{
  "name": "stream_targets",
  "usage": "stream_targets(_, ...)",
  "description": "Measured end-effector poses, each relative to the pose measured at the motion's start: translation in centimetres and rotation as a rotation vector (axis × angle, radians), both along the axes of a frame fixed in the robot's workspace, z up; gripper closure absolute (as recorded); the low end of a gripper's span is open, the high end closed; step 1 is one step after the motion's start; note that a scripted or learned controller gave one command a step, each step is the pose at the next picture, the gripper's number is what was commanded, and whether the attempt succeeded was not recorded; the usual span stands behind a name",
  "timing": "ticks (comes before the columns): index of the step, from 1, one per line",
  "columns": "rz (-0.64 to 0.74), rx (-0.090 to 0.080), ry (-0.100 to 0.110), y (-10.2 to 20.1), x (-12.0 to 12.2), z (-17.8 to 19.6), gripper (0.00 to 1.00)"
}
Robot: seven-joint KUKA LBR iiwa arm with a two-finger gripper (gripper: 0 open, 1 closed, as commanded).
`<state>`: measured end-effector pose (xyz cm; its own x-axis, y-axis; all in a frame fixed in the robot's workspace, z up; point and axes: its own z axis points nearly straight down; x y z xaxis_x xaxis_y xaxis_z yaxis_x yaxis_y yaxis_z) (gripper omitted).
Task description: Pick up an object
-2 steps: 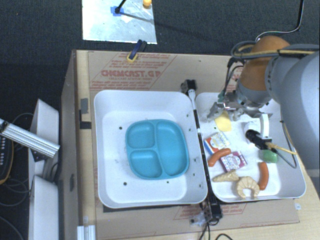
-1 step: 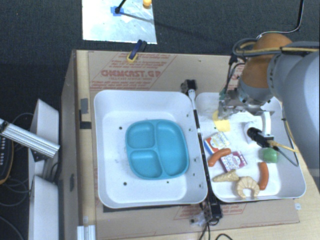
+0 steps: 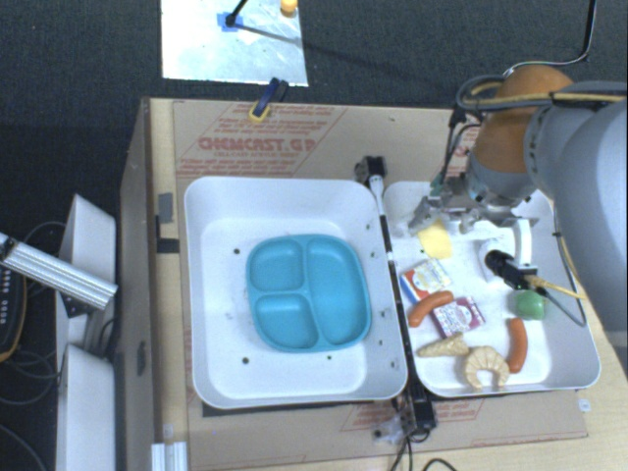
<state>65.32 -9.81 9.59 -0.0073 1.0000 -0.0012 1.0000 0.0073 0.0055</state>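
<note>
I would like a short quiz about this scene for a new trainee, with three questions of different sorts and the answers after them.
1. True or false: the blue divided plate lies in the right bin.
2. Which item lies nearest the gripper? A) croissant B) yellow block C) green item
3. Fill in: the arm reaches down over the ____ bin.

Key: 1. False, it lies in the left bin. 2. B. 3. right.
</note>
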Motion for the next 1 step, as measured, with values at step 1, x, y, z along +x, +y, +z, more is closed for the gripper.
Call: stream_targets(1, -0.006, 0.002, 0.006, 1.28, -6.88, -1.20, 0.00)
